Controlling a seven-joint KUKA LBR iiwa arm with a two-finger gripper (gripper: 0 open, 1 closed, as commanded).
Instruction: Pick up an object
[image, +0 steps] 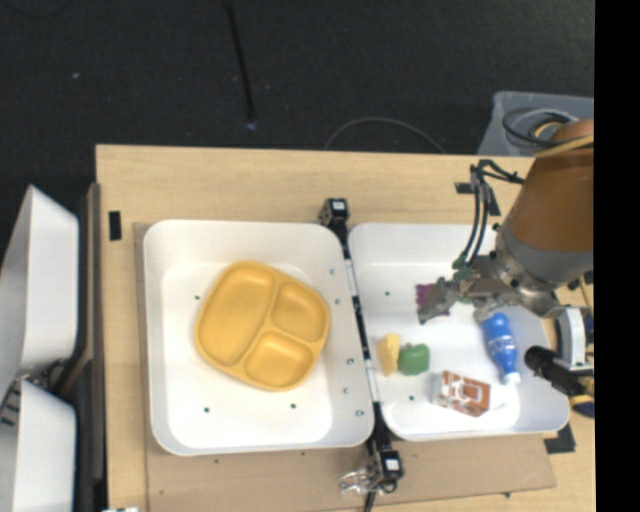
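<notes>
Purple object (434, 294) sits just at 9 o'clock of my gripper (452, 300), whose grip I cannot tell, so I fear a nudge instead of a grasp

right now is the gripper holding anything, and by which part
Cannot be told. The gripper sits low in the right bin with something small and purple at its tip, but no grasp shows.

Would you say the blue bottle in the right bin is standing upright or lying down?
Lying down. The blue bottle rests on its side on the right bin's floor, its long side showing.
</notes>
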